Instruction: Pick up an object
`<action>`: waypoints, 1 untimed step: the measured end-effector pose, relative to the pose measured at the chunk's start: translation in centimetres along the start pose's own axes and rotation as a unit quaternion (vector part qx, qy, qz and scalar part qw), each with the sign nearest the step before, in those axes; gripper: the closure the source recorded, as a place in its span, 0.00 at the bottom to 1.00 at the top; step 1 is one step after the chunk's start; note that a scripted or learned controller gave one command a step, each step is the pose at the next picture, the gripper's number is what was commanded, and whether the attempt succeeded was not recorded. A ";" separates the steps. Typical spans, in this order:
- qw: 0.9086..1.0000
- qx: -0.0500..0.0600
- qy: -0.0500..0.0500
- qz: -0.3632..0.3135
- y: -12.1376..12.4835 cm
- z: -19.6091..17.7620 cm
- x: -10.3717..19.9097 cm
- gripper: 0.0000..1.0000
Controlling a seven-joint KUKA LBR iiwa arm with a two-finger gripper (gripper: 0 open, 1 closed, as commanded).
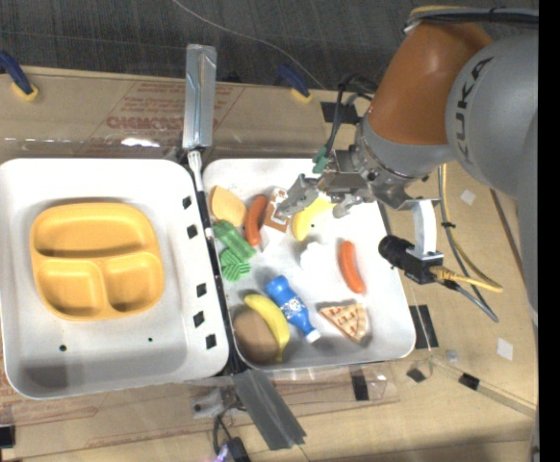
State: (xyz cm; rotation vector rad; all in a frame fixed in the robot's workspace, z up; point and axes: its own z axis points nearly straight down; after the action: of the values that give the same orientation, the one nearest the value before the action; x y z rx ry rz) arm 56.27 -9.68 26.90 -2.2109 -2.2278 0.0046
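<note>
My gripper (321,198) hangs over the upper middle of the right bin (395,301), below the arm's orange band. A small yellow fruit-like piece (306,223) lies right under it, partly covered by the gripper. I cannot tell whether the piece is touched or held. Just left of the gripper are a small orange-and-white box (278,213), a reddish hot dog (253,219) and a tan bread slice (226,203).
Also in the right bin: a red sausage (352,265), a green toy (234,249), a blue bottle (292,307), a banana (271,321) on a brown lump (250,337), and a pizza slice (345,320). The left bin (11,354) holds a yellow divided tray (97,258).
</note>
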 end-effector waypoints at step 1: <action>0.993 0.004 0.000 0.118 -1.0 12.0 -3.2 0.00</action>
State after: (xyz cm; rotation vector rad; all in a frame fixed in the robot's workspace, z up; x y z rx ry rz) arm 55.22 -12.88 14.89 -2.4533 -1.9475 0.0143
